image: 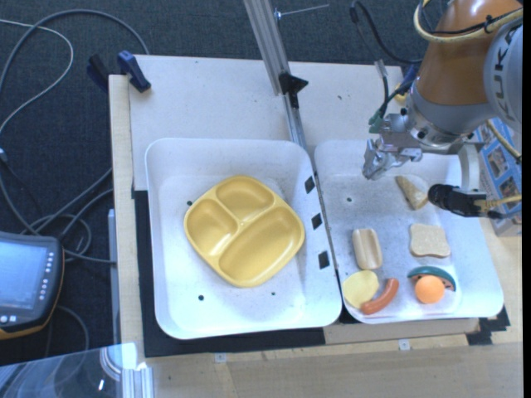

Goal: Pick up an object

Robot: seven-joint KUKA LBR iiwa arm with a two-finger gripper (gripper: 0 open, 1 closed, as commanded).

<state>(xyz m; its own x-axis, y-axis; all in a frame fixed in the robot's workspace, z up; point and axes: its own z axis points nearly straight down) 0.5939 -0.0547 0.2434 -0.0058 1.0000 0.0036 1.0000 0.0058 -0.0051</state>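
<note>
My gripper [377, 162] hangs over the back left part of the right bin [347, 208], with nothing visibly held. Just right of it lies a tan bread wedge [411, 191]. Nearer the front of that bin are a toast slice [429, 240], a hot dog bun [366, 248], a pale yellow round piece [360, 288], a red sausage [381, 297] and an orange ball [429, 290] resting on a teal ring [435, 274].
The left bin [154, 160] holds a yellow divided plate [243, 229]. A metal pole [264, 23] rises from the back between the bins. Blue clamps [133, 69] sit at the bench's back left corner.
</note>
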